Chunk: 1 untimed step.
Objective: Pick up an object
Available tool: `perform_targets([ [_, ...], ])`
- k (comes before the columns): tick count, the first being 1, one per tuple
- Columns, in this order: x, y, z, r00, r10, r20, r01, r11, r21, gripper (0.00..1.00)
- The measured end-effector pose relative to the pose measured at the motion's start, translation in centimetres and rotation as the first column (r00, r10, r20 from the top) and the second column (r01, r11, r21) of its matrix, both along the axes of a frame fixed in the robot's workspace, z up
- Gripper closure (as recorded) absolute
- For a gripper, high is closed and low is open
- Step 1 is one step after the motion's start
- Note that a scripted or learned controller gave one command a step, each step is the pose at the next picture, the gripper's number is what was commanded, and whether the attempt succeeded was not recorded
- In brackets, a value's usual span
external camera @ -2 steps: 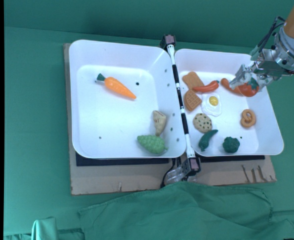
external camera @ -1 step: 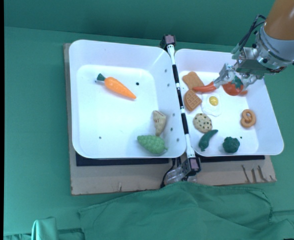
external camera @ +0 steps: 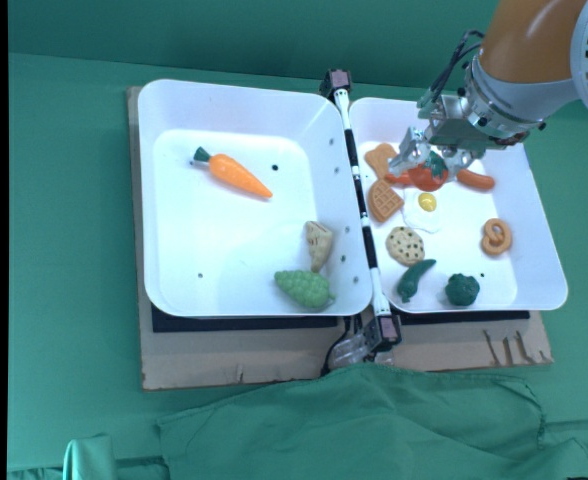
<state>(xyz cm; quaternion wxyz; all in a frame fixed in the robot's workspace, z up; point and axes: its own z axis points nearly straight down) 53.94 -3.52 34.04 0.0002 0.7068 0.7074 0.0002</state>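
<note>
My gripper (external camera: pixel 424 160) hangs low over the back of the right bin (external camera: pixel 534 268), its fingers open. Directly beneath it lies a red tomato-like piece with a green top (external camera: pixel 426 179), and the fingertips stand at its upper edge, one on each side. The view does not show the piece lifted or clamped. Close around it lie an orange toast slice (external camera: pixel 378 157), a waffle (external camera: pixel 384 200), a fried egg (external camera: pixel 426 208) and a red sausage (external camera: pixel 477 179).
The right bin also holds a cookie (external camera: pixel 405 245), a green pepper (external camera: pixel 414 279), broccoli (external camera: pixel 462 288) and a pretzel (external camera: pixel 496 236). In the left bin (external camera: pixel 164 118) lie a carrot (external camera: pixel 234 173), a beige piece (external camera: pixel 318 243) and green grapes (external camera: pixel 304 288). Green cloth (external camera: pixel 374 428) covers the front.
</note>
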Motion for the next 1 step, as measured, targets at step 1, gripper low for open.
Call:
perform_targets([
  [1, 0.7, 4.93, -0.14, 1.0, 0.001, 0.004, -0.001, 1.0, 0.0, 1.0],
])
